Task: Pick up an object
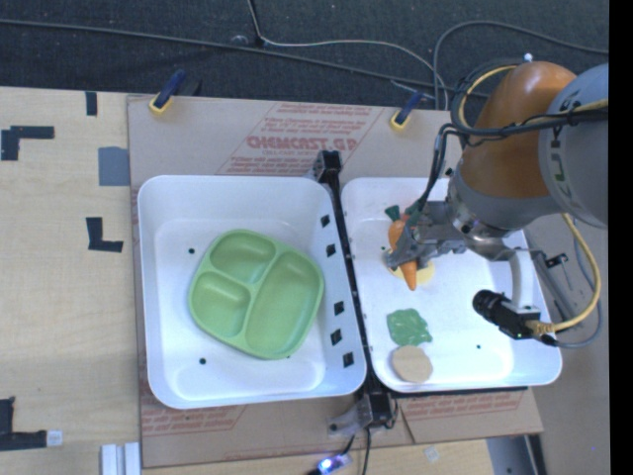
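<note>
The gripper (pixel 407 255) is lowered into the right bin (pixel 534 364), at an orange carrot (pixel 408 268); whether it is clenched cannot be determined. A green divided plate (pixel 257 293) occupies the left bin (pixel 158 265)

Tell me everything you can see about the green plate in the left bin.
The green plate is pale green, looks like smooth plastic, and has rounded corners. Raised ridges split it into three compartments: two smaller ones at one end and a long one at the other. It lies flat, turned at an angle, on the floor of the left bin. No object rests on it.
</note>
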`<state>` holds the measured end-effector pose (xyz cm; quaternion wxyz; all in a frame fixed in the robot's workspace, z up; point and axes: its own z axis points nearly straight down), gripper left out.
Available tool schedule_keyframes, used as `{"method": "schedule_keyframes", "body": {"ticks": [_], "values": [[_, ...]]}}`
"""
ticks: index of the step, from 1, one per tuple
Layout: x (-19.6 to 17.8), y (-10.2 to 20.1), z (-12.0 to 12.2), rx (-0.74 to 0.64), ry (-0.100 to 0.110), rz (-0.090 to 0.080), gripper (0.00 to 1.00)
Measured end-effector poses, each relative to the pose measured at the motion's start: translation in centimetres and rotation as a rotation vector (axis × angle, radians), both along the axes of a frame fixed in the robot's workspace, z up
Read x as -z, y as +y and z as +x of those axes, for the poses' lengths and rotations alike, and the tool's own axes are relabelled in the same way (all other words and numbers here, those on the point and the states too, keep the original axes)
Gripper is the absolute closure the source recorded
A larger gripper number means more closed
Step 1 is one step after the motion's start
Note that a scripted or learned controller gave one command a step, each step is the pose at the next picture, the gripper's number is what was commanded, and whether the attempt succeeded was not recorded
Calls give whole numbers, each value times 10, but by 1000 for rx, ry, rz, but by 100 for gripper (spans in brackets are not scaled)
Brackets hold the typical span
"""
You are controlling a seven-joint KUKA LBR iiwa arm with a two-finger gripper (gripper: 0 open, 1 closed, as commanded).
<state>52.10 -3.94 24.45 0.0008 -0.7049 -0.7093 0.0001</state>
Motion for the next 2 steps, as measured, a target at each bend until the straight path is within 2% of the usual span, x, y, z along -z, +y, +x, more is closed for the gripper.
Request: {"method": "schedule_keyframes", "body": {"ticks": [1, 2], "values": [[18, 51, 11, 1, 2, -1, 100], [11, 101, 29, 0, -1, 0, 100]]}}
